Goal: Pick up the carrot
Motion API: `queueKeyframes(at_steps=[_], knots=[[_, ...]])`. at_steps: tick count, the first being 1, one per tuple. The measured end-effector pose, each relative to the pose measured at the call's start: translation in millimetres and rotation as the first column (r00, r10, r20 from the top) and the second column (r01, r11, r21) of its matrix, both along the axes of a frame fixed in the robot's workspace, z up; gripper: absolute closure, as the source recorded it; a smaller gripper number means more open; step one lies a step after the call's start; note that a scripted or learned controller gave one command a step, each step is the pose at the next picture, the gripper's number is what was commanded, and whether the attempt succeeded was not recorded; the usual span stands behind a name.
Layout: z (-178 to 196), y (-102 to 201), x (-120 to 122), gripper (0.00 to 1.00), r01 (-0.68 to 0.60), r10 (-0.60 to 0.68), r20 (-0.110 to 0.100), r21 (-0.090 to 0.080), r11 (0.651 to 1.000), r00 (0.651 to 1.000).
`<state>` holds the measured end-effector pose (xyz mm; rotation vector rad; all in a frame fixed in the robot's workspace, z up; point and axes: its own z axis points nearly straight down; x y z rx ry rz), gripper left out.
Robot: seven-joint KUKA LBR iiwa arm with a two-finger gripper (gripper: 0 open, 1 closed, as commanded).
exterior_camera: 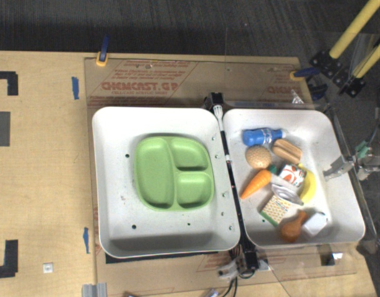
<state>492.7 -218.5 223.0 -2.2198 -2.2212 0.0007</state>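
The orange, tapered plastic carrot lies in the right-hand shallow white bin, near that bin's left wall, hemmed in by other toy food. Just above its thick end sits a tan, speckled round bread roll, touching or nearly touching it. To the carrot's right a white carton with red markings leans close against it, and below that a small printed cardboard box with a dotted yellow face lies tilted, just beside the carrot's lower right. A yellow banana curves along the far side of the carton. Farther up, a blue plastic bottle lies on its side, and a brown hot-dog bun rests at a slant beside it. At the bin's lower end a brown drumstick-shaped piece touches a white block.

The carrot lies slantwise, its narrow tip pointing down-left toward the dividing wall, its broad end up-right; its left side faces bare bin floor.

The left-hand shallow white bin holds a light green plastic tray with three compartments, lying flat at the middle.

At the right edge of the view a metallic part that may be the gripper shows, outside the right bin's rim and well apart from the carrot; whether its fingers are parted or closed cannot be told.
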Motion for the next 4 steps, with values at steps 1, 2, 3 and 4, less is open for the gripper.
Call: queueKeyframes(at_steps=[1,2,3,4], knots=[[-106.6,52.8,-14.4,0.0,-0.26,0.261,-0.005,0.007,0.965,0.965],[-133.5,118.6,23.9,0.0,0.005,-0.004,0.014,-0.004,1.0,1.0],[-134.3,127.1,106.6,0.0,0.244,-0.244,0.012,-0.002,0.97,0.97],[-122.1,125.4,107.8,1.0,0.239,-0.239,0.017,-0.01,0.971,0.971]])
